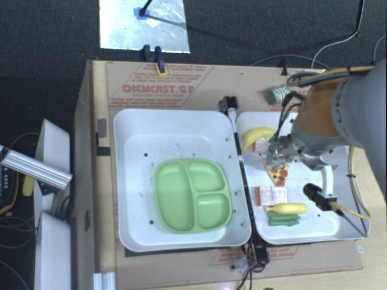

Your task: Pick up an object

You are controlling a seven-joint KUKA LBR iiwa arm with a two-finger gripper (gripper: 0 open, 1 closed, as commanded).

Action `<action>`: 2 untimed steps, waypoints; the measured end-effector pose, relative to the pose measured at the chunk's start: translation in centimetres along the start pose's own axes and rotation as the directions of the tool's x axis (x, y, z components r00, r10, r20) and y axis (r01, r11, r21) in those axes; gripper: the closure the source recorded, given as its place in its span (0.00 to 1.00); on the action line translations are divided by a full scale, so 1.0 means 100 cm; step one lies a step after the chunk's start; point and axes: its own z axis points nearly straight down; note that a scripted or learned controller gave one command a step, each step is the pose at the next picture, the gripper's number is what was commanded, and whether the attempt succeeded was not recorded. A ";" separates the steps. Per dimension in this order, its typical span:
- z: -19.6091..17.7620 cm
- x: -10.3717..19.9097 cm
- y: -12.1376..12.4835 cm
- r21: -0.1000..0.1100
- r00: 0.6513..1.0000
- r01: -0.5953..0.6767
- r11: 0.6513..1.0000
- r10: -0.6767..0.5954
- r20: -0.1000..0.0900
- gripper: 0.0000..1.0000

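Note:
The right bin [344, 225] holds several small items. A yellow banana [256, 136] lies at its far left. A pizza slice toy [279, 174] sits near the middle, and below it lies a red and white packet [273, 195]. A smaller yellow piece [288, 208] rests on a green one [283, 220] near the front. My gripper [277, 152] hangs low between the banana and the pizza slice, just above the slice's upper end. Its tip is dark and partly hidden by the wrist.
The left bin [136, 144] holds a green divided plate [192, 194]. A ridge [240, 162] separates the two bins. The grey arm [338, 116] with its orange band covers the right bin's far right corner. A small can [279, 93] lies on the bench behind the bin.

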 end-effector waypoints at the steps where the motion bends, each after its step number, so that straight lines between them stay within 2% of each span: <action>1: 0.001 0.000 0.000 0.001 1.000 0.000 1.000 0.000 0.000 0.00; 2: 0.011 -0.005 -0.005 -0.004 1.000 0.000 1.000 0.000 -0.001 0.00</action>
